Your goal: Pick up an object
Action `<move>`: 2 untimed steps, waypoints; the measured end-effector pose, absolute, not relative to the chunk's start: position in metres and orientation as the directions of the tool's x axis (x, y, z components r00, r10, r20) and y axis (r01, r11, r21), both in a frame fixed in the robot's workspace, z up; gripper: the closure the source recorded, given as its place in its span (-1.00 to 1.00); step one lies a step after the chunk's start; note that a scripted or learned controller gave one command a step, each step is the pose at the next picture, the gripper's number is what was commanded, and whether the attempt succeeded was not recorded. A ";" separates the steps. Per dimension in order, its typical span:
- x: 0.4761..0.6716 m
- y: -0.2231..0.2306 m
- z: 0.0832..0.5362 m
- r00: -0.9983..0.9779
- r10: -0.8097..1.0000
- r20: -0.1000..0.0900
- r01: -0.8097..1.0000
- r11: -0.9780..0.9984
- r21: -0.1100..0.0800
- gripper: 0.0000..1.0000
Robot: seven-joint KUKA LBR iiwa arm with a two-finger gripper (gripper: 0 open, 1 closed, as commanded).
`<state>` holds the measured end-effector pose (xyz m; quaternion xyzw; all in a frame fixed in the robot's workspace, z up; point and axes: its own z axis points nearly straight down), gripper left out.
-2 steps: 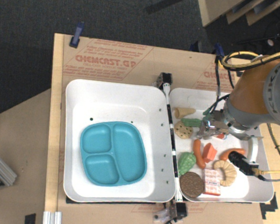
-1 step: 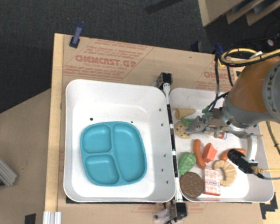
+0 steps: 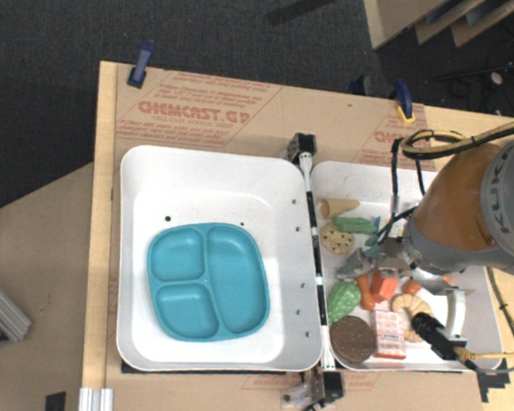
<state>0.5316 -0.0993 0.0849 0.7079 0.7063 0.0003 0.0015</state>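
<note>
The right bin (image 3: 369, 177) holds several toy foods: an ice-cream cone (image 3: 337, 206), a green pea pod (image 3: 354, 225), a round cracker (image 3: 336, 239), a green leafy piece (image 3: 343, 299), an orange-red piece (image 3: 380, 285), a brown round patty (image 3: 352, 339) and a pink box (image 3: 390, 333). My gripper (image 3: 374, 263) reaches down among them from the right, right above the orange-red piece, under the arm's orange band (image 3: 453, 207). Nothing can be seen held.
The left bin (image 3: 150, 180) holds a teal divided plate (image 3: 208, 280). A black divider clamp (image 3: 301, 146) sits between the bins at the back. Black and yellow cables (image 3: 414, 144) loop over the right bin's far edge. Cardboard (image 3: 194, 107) lies behind.
</note>
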 end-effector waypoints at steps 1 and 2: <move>0.533 -0.099 0.095 0.002 1.000 -0.001 1.000 -0.002 0.004 1.00; 0.546 -0.053 0.229 -0.007 1.000 0.001 1.000 0.007 0.016 1.00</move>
